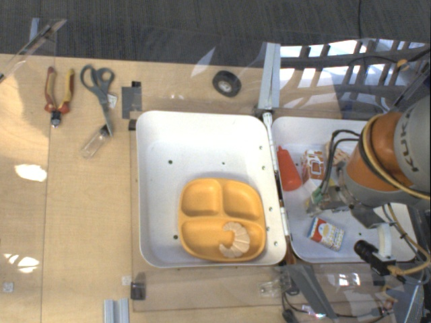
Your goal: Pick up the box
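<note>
A small box (pixel 326 234), white and blue with an orange picture, lies flat near the front edge of the right bin (pixel 300 247). My gripper (pixel 323 200) hangs just above and behind the box, below the grey wrist and orange band (pixel 377 157) of the arm. Nothing can be seen held at the gripper. The arm covers much of the right bin's right half.
A red object (pixel 288 169) and a red-and-white packet (pixel 314 165) lie in the right bin's left part. The left bin (pixel 161 147) holds a yellow divided plate (pixel 219 207) with a pale shell-shaped item (pixel 236 239). Pliers (pixel 58 93), scissors (pixel 101 96) and a tape roll (pixel 227 83) lie on the bench.
</note>
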Robot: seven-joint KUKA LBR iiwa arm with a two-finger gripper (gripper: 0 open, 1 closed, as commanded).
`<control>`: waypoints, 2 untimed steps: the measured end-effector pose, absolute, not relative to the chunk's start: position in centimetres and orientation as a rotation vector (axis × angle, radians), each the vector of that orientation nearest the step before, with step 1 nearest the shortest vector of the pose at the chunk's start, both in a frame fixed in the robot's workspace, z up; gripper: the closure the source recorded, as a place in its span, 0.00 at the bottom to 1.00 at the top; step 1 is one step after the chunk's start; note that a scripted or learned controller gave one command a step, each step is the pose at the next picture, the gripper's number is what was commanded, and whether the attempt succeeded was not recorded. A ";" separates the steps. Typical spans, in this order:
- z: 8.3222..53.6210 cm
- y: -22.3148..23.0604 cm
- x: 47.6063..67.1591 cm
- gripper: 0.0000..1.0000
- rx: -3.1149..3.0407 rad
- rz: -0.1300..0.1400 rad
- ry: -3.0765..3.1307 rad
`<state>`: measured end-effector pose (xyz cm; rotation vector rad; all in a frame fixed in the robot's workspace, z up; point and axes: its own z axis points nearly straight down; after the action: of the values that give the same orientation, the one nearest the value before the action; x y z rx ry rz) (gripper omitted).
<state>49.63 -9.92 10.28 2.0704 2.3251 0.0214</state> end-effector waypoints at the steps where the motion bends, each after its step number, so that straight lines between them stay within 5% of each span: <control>1: 10.3 -9.9 49.6 0.00 2.071 0.021 2.325; 2: 9.0 -14.3 49.2 0.00 2.108 0.015 2.310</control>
<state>49.23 -14.30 9.03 2.1082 2.3095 0.0150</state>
